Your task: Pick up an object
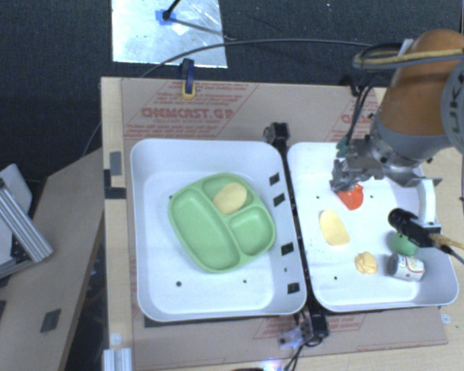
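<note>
In the right bin, my gripper hangs low over the upper middle. A small red-orange object lies right under it, partly covered by the gripper's tip. Whether the gripper touches it cannot be told. A pale yellow oblong piece lies just below the red one. Further toward the front are a small yellow lumpy object, a green object and a small white and brown can on its side.
The left bin holds a green divided plate with a yellow piece in its upper compartment. A black-clipped divider runs between the bins. The arm's grey and orange body looms over the right bin's back right.
</note>
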You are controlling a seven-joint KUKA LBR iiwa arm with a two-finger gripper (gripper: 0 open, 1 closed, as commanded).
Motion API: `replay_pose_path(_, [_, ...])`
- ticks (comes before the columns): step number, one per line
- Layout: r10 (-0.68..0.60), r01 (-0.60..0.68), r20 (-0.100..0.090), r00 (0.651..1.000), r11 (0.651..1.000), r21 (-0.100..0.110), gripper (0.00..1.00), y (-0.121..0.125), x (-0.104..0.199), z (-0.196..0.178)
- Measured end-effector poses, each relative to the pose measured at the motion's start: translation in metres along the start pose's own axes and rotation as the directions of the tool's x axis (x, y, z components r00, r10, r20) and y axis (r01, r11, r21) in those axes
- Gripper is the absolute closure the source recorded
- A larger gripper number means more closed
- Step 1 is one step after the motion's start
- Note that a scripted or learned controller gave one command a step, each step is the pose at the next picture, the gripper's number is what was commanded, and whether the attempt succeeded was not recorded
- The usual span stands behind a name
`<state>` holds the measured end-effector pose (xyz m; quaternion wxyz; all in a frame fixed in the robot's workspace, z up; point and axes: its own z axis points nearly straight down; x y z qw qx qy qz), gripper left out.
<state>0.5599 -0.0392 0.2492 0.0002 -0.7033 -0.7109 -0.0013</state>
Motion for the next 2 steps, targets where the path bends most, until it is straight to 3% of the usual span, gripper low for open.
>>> replay_pose_path(2, [0.001,-0.001,0.000,1.000,1.000,0.001,1.00,-0.011,0.100,0.000])
